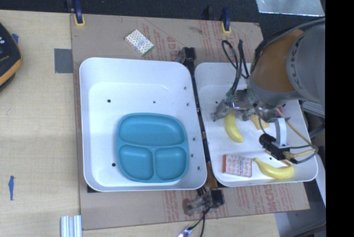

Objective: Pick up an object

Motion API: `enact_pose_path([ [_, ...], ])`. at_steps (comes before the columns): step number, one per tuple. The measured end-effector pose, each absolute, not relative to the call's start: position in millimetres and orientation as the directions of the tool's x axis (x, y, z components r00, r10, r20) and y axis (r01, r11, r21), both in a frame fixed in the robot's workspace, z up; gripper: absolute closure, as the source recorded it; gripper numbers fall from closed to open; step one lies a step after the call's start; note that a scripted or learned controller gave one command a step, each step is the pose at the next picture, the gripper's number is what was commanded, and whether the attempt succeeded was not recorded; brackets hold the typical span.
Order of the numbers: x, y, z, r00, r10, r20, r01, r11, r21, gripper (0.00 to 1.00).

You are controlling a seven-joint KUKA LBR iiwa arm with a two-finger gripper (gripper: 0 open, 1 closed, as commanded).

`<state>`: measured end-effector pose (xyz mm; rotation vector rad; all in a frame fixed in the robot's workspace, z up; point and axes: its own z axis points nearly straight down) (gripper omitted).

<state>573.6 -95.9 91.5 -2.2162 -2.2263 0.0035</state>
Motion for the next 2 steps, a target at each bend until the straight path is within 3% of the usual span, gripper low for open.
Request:
enact_pose_path([
  [1, 573.9, -97, 102, -0.008, 1.000, -0.004, 1.000, 0.008, -0.002, 1.00],
  [2, 504.8, -53, 192, -0.006, 1.000, 0.000, 1.000, 0.006, -0.004, 1.00],
])
